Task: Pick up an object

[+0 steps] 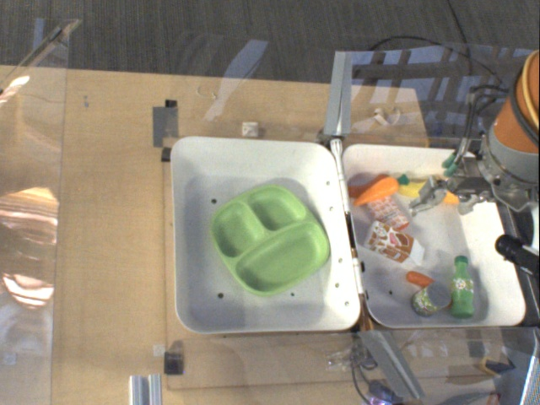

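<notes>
Looking down from the fixed camera, we find the tool point(440, 188) hanging over the far part of the right bin point(494, 310), reached in from the right; its fingers look spread and nothing sits between them, though the view is small and we say so with some caution. Just beside its tip, toward the bin's left wall, lies an orange carrot point(374, 189), its long axis running left to right with a slight tilt, and a yellow piece point(411, 188) sits between carrot and tool. We judge the carrot or that yellow piece the nearest thing to pick. Nearer us lie a printed carton point(391, 240), a green bottle point(461, 287) and a small can point(429, 301); their labels are too small to read. The left bin point(190, 226) carries a green divided plate point(268, 239).
</notes>
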Controlling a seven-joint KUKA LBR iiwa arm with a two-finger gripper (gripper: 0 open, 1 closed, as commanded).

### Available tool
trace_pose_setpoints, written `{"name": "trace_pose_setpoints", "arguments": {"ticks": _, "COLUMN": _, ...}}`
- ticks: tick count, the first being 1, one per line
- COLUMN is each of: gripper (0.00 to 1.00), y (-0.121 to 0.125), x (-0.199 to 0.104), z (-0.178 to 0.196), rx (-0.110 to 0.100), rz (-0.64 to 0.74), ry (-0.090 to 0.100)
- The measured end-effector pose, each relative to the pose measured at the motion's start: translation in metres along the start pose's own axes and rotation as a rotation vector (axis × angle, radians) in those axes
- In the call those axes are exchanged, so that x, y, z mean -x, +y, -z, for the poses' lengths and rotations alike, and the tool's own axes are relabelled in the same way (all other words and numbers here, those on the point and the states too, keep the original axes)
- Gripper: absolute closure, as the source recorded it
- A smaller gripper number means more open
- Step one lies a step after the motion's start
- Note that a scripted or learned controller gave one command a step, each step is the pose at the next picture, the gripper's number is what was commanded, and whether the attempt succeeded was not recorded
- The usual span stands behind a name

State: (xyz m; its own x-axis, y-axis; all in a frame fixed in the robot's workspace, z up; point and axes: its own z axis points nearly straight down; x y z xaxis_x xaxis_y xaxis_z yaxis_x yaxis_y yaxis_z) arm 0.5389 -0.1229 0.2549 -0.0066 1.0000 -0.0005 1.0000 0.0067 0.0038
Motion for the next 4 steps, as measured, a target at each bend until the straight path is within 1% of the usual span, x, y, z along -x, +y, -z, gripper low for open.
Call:
{"name": "trace_pose_setpoints", "arguments": {"ticks": 1, "gripper": 0.00, "y": 0.069, "x": -0.006, "z": -0.101, "rx": -0.001, "rz": 0.043, "ry": 0.000}}
{"name": "trace_pose_setpoints", "arguments": {"ticks": 2, "gripper": 0.00, "y": 0.097, "x": -0.012, "z": -0.162, "rx": 0.013, "rz": 0.056, "ry": -0.002}}
{"name": "trace_pose_setpoints", "arguments": {"ticks": 3, "gripper": 1.00, "y": 0.099, "x": -0.011, "z": -0.150, "rx": 0.017, "rz": 0.058, "ry": -0.007}}
{"name": "trace_pose_setpoints", "arguments": {"ticks": 4, "gripper": 1.00, "y": 0.123, "x": -0.052, "z": -0.036, "rx": 0.003, "rz": -0.040, "ry": 0.000}}
